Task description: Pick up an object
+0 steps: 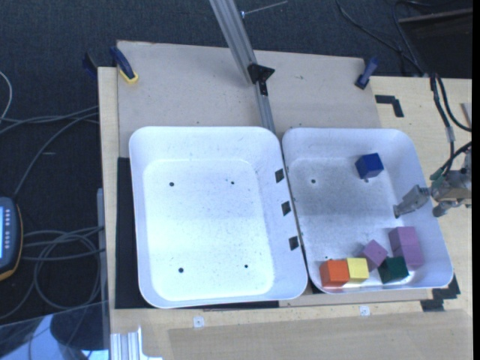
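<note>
In the right bin (330, 201), a blue cube (368, 165) sits alone near the far side. Along the near edge several blocks are clustered: orange (335, 271), yellow (358, 268), a small purple one (375, 251), a taller purple one (406, 244) and a dark green one (393, 269). My gripper (424, 205) hangs over the right rim of this bin, above the taller purple block and to the right of the blue cube. It is open, with nothing between its fingers.
The left bin (202, 216) lies beside the right one, joined by black clips (285, 207) along the shared rim. A metal pole (240, 43) slants up from the back of the bench. Blue clamps (366, 72) hold the board's far corners.
</note>
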